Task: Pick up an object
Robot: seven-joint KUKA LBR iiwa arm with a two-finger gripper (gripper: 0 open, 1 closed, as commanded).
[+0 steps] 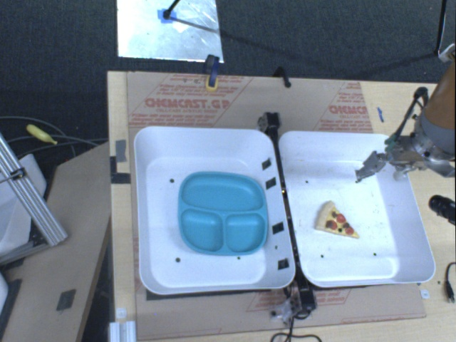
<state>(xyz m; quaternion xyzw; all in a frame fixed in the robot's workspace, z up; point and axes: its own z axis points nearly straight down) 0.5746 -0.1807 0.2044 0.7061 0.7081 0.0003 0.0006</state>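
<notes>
Pizza slice [336,221] mid right bin [406,212] | gripper [383,168] above, apart

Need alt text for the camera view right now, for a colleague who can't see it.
A toy pizza slice lies in the right bin, with the gripper above and to its right, apart from it. The left bin holds a blue divided plate.

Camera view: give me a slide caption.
Gripper above right bin, pizza slice below; blue tray in left bin.

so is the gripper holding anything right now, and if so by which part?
Nothing is held. The gripper sits above the right bin, apart from the toy pizza slice, which lies on the bin floor.
</notes>
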